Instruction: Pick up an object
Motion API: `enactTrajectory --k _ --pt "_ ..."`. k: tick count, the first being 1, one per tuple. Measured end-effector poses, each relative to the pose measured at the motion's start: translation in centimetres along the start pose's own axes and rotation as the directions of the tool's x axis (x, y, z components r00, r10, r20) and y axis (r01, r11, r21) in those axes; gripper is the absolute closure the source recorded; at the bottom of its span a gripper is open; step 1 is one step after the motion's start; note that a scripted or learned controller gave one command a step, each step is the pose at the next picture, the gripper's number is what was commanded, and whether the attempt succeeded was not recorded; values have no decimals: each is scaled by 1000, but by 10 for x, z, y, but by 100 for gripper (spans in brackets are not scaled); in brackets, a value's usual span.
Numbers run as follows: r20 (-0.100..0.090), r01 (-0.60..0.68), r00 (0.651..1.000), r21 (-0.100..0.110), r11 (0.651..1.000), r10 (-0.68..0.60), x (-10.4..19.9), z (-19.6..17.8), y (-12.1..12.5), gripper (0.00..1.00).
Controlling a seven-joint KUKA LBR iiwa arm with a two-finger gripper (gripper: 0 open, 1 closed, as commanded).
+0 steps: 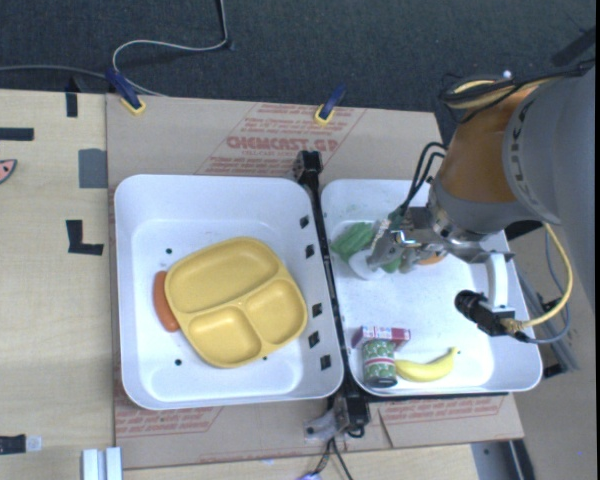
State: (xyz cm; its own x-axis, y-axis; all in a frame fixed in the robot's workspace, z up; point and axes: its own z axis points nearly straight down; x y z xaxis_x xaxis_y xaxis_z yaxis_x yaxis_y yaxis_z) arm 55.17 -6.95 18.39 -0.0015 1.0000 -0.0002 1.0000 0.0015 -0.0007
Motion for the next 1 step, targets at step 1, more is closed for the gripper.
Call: enactTrajectory --k 1 --pt "0 0 1000 0 1000 0 54 -61 -53 100"
